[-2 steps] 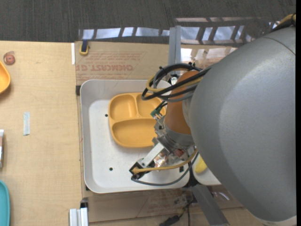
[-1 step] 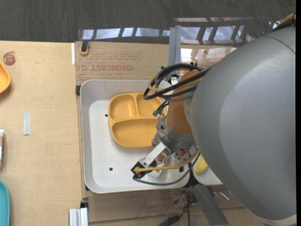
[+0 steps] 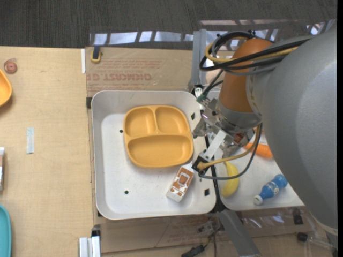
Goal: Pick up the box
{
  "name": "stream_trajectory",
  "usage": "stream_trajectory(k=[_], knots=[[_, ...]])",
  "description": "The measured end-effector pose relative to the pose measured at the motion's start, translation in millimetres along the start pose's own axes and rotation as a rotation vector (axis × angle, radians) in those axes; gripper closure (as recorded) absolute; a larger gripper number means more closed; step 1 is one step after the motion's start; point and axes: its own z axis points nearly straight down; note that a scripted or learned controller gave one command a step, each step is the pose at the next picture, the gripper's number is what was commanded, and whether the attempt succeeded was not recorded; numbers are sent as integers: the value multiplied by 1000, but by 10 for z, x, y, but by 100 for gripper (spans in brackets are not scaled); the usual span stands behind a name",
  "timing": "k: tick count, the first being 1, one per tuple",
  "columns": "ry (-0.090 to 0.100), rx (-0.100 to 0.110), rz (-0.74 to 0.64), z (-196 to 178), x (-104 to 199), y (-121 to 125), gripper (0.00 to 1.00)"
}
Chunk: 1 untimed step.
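The box (image 3: pixel 181 184) is small, white with brown-orange print. It lies flat on the floor of the left bin (image 3: pixel 107 159), near the bin's front right corner and just below the yellow plate. My gripper (image 3: pixel 210 126) hangs under the orange wrist band over the wall between the two bins, up and to the right of the box. The arm covers much of the gripper. The box rests on the bin floor, apart from the gripper.
A yellow three-section plate (image 3: pixel 158 135) fills the middle of the left bin. The right bin (image 3: pixel 284 199) holds a yellow banana-shaped thing (image 3: pixel 231 179), a blue bottle (image 3: pixel 270 189) and an orange thing (image 3: pixel 263 151). Brown cardboard (image 3: pixel 134 74) lies behind the bins.
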Motion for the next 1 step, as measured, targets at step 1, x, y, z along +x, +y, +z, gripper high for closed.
stream_trajectory(k=[1], knots=[[0, 1, 29, 3, -442, 792, 0]])
